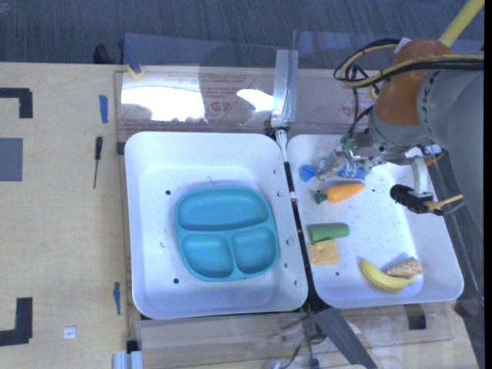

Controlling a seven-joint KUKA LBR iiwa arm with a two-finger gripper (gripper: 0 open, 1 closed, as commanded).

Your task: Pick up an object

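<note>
Tool over the carrot, right bin

Nearest, a banana [382, 277] and cheese [324, 252]; beyond them a green stick [329, 231]. The carrot [342, 193] lies crosswise, leafy end toward the left bin [146, 160], which holds a blue tray [225, 231]. Tool [347, 162] just behind the carrot; grip unclear.

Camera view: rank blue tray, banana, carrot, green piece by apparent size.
1. Blue tray, by far the largest.
2. Banana.
3. Carrot and green piece look about alike; I won't rank them, since the gripper hovers just above the carrot.
</note>
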